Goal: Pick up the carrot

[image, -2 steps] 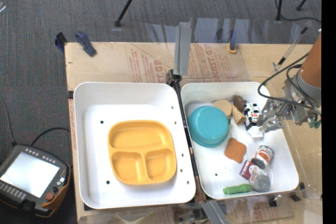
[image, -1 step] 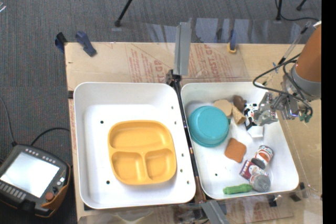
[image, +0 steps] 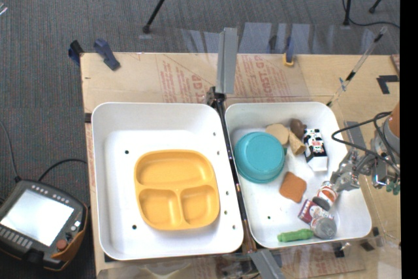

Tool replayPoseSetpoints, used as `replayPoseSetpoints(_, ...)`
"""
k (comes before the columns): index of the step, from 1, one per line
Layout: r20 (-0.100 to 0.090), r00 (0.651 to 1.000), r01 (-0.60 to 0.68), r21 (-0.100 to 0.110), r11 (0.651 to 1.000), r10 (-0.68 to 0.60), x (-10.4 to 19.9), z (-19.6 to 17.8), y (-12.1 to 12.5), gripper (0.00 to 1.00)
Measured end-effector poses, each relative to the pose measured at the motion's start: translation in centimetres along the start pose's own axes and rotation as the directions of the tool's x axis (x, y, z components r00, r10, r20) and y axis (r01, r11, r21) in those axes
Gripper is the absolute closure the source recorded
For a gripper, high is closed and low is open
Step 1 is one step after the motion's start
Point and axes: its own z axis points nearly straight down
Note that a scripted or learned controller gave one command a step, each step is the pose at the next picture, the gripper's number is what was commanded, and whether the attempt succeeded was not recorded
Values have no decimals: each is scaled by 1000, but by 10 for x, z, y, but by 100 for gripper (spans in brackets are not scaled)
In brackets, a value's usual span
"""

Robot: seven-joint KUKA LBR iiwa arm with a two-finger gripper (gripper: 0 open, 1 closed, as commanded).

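One cow-printed carton (image: 315, 146), text unreadable

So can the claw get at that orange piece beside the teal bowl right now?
Probably yes. The orange piece lies uncovered, just clear of the teal bowl, and the claw sits close by, near the can, with bare bin floor between.

On the desk (image: 130, 78), the left bin (image: 108, 140) holds a yellow tray (image: 176, 189). In the right bin (image: 261, 115), a teal bowl (image: 260, 156) sits at ten o'clock, a green piece (image: 295, 236) at six, and the tool (image: 346, 176) hangs at three above a can (image: 324, 195).
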Motion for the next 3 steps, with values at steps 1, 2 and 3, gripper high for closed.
replayPoseSetpoints(1,13,986,168,2,986,-168,6,-137,-2,100)
replayPoseSetpoints(2,-12,971,239,-5,971,-239,19,-28,2,100)
replayPoseSetpoints(3,-2,952,306,-2,952,-306,-12,-6,7,100)
